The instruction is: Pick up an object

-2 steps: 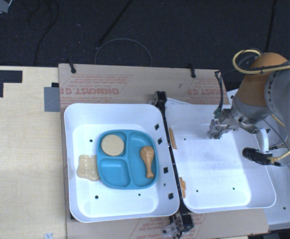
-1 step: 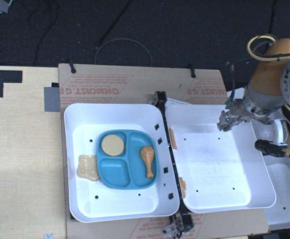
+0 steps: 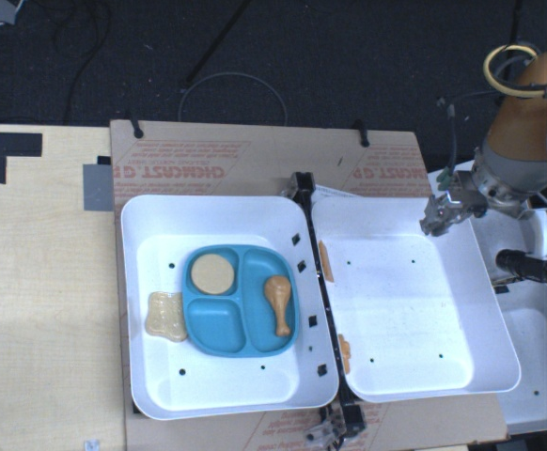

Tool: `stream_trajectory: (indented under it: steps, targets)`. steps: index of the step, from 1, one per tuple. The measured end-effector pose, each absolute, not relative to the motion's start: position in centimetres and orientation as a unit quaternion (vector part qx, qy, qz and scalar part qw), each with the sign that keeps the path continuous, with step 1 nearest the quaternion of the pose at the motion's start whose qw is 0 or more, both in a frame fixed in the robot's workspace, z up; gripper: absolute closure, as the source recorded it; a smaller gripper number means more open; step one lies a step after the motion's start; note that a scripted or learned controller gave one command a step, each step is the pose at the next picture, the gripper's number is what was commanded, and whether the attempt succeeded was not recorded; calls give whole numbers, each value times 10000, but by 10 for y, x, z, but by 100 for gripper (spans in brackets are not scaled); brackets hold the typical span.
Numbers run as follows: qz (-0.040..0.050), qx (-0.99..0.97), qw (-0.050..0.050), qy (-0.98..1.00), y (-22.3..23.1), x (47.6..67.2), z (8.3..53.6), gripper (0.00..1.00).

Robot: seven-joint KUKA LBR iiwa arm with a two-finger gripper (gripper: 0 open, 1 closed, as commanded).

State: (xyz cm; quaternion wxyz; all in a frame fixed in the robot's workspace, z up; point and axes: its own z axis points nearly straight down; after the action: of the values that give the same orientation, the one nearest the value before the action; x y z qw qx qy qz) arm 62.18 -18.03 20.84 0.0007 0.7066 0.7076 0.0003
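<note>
Bread slice (image 3: 165, 316), or what looks like one at this coarse resolution: a pale tan, lumpy, roughly square toy lying flat on the floor of the left bin (image 3: 151, 224), at about nine o'clock from the bin's middle. Its right edge touches the blue tray (image 3: 219, 325). The tray is a smooth plastic dish with rounded corners, split by raised ribs into three compartments. In the compartment at ten o'clock lies a flat, round, beige disc (image 3: 211, 273). In the long compartment at three o'clock lies a tan drumstick (image 3: 279, 303), its thick end toward twelve and its narrow bone end toward six.

Both bins are shallow, glossy white shells with rounded corners. They rest on a brown cardboard sheet (image 3: 208, 163) printed in red, which sits on the pale wood-grain counter (image 3: 39, 280). A black strip (image 3: 304, 242) runs between the bins. The floor of the right bin (image 3: 414, 299) is matte white with small dark dots.

The arm's grey wrist (image 3: 499, 172) hangs over that bin's two o'clock corner, well apart from the toys. The jaws are a small dark metal cluster at its tip; whether they are parted or closed cannot be told.
</note>
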Motion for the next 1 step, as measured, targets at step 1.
stream_trajectory:
  steps: [1]
  targets:
    - [9,7065,17,7077,-183,630,268,100]
